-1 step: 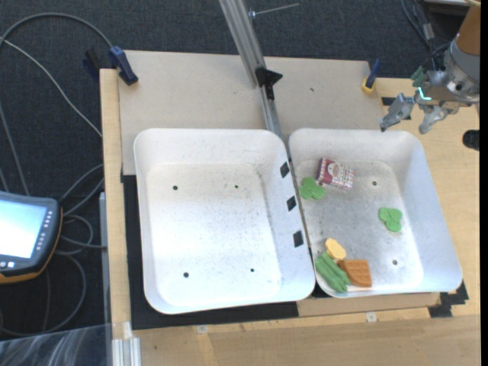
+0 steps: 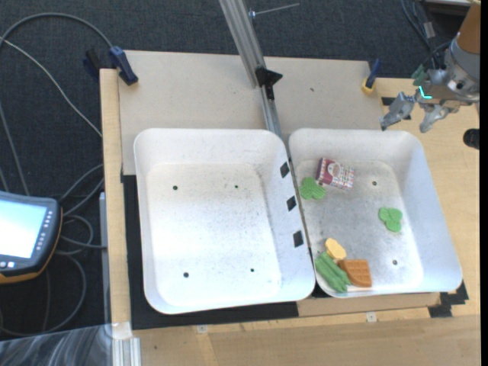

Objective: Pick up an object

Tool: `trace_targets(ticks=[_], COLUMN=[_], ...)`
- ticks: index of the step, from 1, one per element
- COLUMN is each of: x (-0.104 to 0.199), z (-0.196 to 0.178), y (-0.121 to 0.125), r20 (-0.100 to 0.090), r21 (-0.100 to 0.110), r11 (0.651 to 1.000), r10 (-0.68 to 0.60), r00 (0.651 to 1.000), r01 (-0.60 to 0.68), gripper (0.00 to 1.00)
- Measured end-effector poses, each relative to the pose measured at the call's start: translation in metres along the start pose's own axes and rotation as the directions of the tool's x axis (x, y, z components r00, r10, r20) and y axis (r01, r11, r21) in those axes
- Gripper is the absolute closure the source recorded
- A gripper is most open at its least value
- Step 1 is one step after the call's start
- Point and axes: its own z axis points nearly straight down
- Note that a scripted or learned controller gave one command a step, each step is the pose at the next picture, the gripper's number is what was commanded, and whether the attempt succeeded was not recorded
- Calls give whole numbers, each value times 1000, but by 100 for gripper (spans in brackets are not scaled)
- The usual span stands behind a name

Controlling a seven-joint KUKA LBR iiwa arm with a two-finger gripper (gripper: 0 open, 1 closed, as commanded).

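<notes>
Bench (image 2: 191,90): pale board, two white bins side by side on it.
Left bin (image 2: 152,151): speckled floor with four dark holes.
Right bin (image 2: 427,204): touching the left bin along a shared edge marked with three black tabs; all loose items inside.
Arm (image 2: 469,40): entering at 2 o'clock, grey, orange band at the frame's top corner.
Gripper (image 2: 409,118): over the bench just beyond the right bin's rim at 1 o'clock, apart from every item; fingers (image 2: 394,117) spread, nothing between them.
Metal rail (image 2: 244,36): slanting from 12 o'clock down to the seam between the bins.
Carton (image 2: 335,174): maroon and white, lying tilted at 11 o'clock in the right bin.
Long green piece (image 2: 331,271): at 7 o'clock against the near rim, touching the orange block.
Orange block (image 2: 357,273): at 6 o'clock, just beside the yellow piece.
Green lump (image 2: 312,189): at 10 o'clock, just beside the carton's left end.
Green cluster (image 2: 391,218): at 3 o'clock, well apart from the rest.
Yellow piece (image 2: 335,248): small, above the orange block.
</notes>
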Motion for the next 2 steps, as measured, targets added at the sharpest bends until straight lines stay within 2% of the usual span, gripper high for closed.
trace_targets(ticks=[2], x=[8], z=[87], y=[4], r20=[-1], r21=[2], r11=[1000], r10=[-1], r00=[1000], r01=[1], gripper=[0])
